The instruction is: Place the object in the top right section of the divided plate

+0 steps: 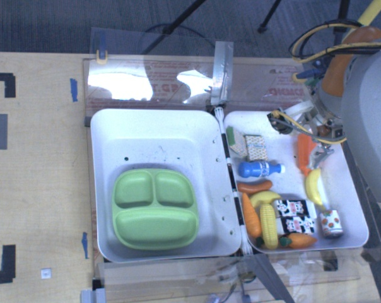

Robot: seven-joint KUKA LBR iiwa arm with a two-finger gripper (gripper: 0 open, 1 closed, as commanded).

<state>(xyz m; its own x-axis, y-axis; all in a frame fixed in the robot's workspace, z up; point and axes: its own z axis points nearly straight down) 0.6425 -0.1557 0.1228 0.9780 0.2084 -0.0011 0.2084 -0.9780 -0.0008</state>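
The task looks barely begun — the green divided plate [156, 208] in the left bin [115, 131] has nothing in any section. The gripper [313, 145] hangs over the right bin [354, 232], by an orange carrot [303, 151] among a banana [313, 187], bottle [260, 168] and corn [268, 223].

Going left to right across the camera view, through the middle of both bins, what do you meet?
Green divided plate → blue bottle → upright orange carrot → banana → gripper, hanging over the right bin's far corner.
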